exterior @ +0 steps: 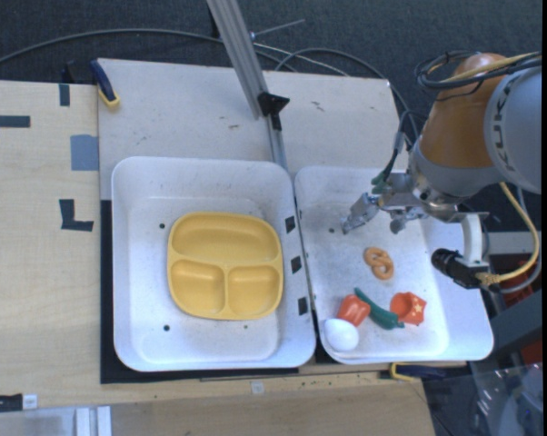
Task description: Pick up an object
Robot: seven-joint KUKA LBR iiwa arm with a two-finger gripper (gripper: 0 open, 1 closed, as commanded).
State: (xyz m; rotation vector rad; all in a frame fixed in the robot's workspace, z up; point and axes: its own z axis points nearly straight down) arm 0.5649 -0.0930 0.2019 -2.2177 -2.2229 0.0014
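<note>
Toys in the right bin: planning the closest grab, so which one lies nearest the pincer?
The tan pretzel, just below the pincer. The white egg, red pepper and orange star piece lie farther toward the bin's front.

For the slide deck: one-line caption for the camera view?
KUKA arm's pincer hovers open over the right bin above a pretzel; yellow divided plate in left bin.

1. Arm (478, 125) cut off by right edge past orange band.
2. Gripper (375, 214) fingers too small, blurred against right bin (328, 189).
3. Metal pole (237, 39) cropped at top edge.
</note>
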